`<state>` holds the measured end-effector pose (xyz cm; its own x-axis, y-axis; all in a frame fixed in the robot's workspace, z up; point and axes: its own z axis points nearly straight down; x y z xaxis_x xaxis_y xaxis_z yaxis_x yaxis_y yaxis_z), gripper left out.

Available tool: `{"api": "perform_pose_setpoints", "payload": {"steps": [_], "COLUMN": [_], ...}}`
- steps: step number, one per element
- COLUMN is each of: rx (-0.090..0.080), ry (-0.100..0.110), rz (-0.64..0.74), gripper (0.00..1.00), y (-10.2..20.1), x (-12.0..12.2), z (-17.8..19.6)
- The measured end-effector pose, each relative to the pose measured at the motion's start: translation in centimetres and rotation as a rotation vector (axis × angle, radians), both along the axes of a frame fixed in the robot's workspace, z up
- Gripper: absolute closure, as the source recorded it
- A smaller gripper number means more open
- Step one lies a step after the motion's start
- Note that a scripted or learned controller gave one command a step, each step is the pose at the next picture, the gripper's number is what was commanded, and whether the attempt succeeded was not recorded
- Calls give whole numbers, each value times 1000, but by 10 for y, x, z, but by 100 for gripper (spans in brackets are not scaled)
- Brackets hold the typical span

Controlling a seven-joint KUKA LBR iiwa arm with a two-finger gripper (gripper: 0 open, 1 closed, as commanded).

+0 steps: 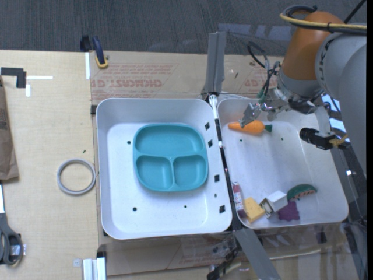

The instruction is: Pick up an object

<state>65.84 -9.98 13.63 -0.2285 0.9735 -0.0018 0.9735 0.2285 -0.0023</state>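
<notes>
Cheese [253, 209] lies well clear of my gripper [254, 113], whose fingers meet the carrot [247, 127]; grip I cannot tell.

Two bins sit side by side on the bench. The left bin [111, 174] holds a divided plate [171, 157] at its middle. In the right bin [326, 174], a toy carrot [247, 127] lies near the far-left corner, the gripper [254, 113] just above it — along the near edge lie a cheese wedge [252, 209], a small block [274, 201], a grape bunch [288, 213] and a watermelon slice [302, 191]. A tape ring [76, 176] rests on the bench left of the bins.
</notes>
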Motion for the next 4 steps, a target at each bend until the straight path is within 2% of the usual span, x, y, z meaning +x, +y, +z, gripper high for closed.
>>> {"api": "perform_pose_setpoints", "payload": {"steps": [1, 2, 3, 4], "rx": [2, 0, 1, 1], "ry": [0, -5, -3, -3], "rz": [95, 408, 537, 600], "gripper": [0, 0, 0, 0], "y": [2, -12, -4, -12], "x": [-27, 1, 1, -8], "z": [-45, 5, -18, -44]}}
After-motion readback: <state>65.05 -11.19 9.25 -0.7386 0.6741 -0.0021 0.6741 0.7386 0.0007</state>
